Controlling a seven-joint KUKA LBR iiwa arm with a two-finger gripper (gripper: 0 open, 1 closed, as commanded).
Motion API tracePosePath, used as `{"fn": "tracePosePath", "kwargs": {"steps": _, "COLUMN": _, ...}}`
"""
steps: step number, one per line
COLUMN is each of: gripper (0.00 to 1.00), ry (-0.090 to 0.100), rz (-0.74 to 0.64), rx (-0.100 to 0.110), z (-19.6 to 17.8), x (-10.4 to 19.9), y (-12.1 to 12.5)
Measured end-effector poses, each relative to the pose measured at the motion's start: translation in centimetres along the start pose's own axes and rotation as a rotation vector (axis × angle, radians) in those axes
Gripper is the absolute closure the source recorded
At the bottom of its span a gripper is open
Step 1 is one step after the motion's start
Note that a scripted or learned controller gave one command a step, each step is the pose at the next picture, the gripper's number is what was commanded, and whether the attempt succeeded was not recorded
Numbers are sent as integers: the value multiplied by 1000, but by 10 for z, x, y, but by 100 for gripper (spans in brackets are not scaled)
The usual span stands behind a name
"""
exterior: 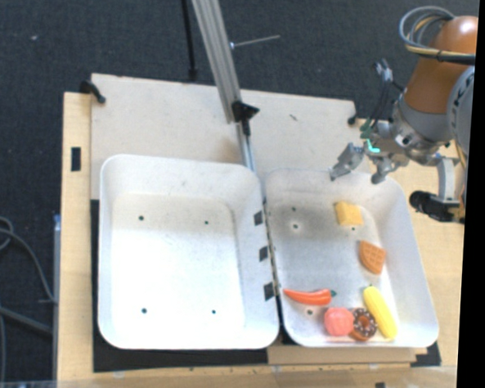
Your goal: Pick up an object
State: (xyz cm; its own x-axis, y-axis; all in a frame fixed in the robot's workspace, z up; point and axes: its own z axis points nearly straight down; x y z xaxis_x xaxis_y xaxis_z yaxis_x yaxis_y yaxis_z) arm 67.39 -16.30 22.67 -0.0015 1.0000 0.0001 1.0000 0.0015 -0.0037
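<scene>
Nearest cam, L to R along right bin [405, 209] front: red chili [307, 296], pink ball [339, 322], donut [364, 324], yellow banana [379, 311]. Further back: yellow block [349, 214], orange piece [372, 257]. Left bin [116, 177] alongside. Gripper [361, 164] above right bin's far rim, fingers spread, pinching nothing, well apart from objs.

Lighting's pretty even and bright from overhead, though the white bins [182, 251] come out a bit blown out with soft grey shading in their middles. Whole frame is kinda soft and grainy, and shadows under the toys stay faint.
</scene>
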Motion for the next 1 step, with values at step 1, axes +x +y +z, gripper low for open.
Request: {"fn": "tracePosePath", "kwargs": {"steps": 1, "gripper": 0, "ry": -3, "rz": -3, "rx": -4, "z": -3, "x": 0, "y": 1}}
